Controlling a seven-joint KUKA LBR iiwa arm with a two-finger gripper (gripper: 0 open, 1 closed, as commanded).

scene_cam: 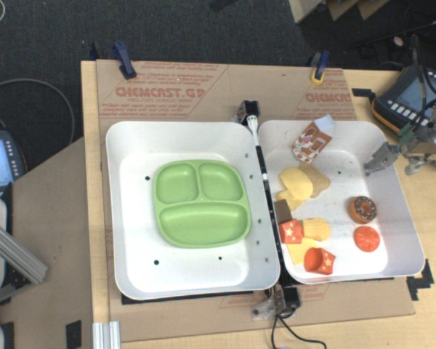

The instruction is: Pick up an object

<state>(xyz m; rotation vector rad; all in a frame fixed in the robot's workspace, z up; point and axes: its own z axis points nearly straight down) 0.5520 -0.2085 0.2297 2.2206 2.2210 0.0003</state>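
The right bin (400, 217) holds several toy foods. A red and white carton (310, 140) lies at its back, and a pale yellow piece (298, 182) sits near the middle. A brown donut (362, 209) and a red tomato (367, 238) lie toward the right. At the front left are a red cube (292, 231), a yellow corn piece (317, 229) and a red pepper (320, 260). My gripper (378, 160) hangs over the bin's back right part, apart from every item, with nothing visibly held.
The left bin (131, 267) carries a green divided plate (201, 202). A brown bar (282, 209) lies against the divider between the bins. Blue clamps (123, 59) hold the cardboard base at the back. Cables and a pendant (403, 104) sit at the right.
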